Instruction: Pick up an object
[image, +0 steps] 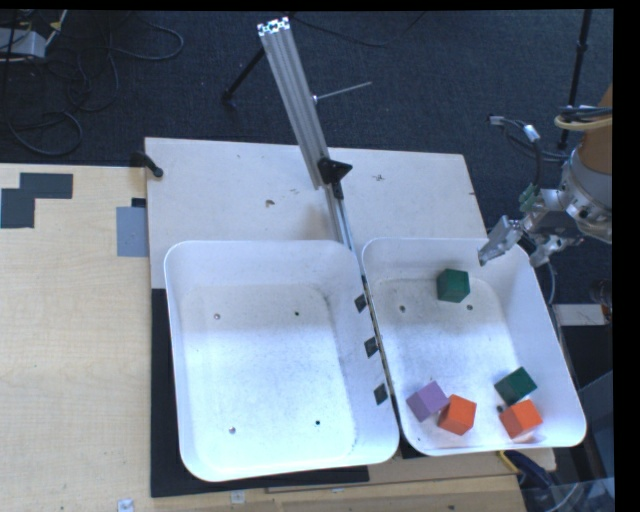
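Observation:
The right bin (540, 300) holds a green cube (453, 285) near its back, a purple cube (428, 400) and an orange cube (458, 414) near the front, and a dark green cube (516, 384) with another orange cube (521, 418) at the front right. My gripper (520, 244) hangs above the bin's back right rim, to the right of the green cube and apart from it. Its two fingers (497, 243) are spread, with nothing between them.
The left bin (180, 300) sits beside the right one. A slanted aluminium rail (300, 110) runs from the back down to the divide between the bins. Cables lie on the dark floor behind the bench.

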